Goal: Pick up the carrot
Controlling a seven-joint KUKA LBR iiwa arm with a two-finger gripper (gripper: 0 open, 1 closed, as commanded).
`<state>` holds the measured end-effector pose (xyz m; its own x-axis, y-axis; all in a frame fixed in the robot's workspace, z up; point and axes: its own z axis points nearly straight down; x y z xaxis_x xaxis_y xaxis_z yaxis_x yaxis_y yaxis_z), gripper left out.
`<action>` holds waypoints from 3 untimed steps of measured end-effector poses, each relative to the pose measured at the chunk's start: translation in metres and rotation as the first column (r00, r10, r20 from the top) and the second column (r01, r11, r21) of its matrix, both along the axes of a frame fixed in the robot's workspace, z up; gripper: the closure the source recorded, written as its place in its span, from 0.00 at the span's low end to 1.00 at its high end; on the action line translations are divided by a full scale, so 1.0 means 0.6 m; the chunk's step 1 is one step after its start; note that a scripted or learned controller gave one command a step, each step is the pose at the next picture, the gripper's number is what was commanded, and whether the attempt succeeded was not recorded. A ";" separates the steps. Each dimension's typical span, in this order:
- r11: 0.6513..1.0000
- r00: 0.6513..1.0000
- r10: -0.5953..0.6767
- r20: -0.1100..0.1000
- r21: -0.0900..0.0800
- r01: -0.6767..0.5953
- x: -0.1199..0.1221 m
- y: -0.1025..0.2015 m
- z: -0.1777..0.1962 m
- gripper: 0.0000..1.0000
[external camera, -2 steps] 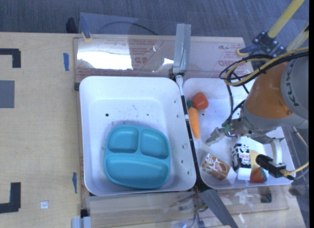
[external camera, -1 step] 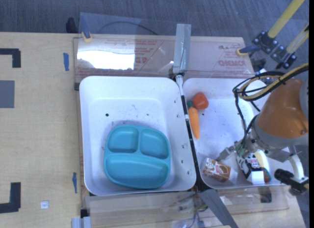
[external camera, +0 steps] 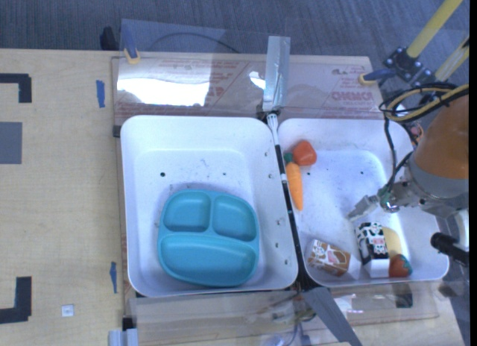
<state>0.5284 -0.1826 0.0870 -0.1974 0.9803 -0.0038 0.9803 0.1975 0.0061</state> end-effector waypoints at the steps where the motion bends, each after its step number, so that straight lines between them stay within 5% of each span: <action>1: 1.000 1.000 -0.014 -0.001 0.003 0.014 -0.014 0.101 0.001 0.00; 2: 0.999 0.999 0.050 -0.003 0.001 -0.050 0.048 0.086 0.034 0.00; 3: 0.996 0.996 -0.084 -0.004 0.005 0.085 0.035 0.053 0.000 0.00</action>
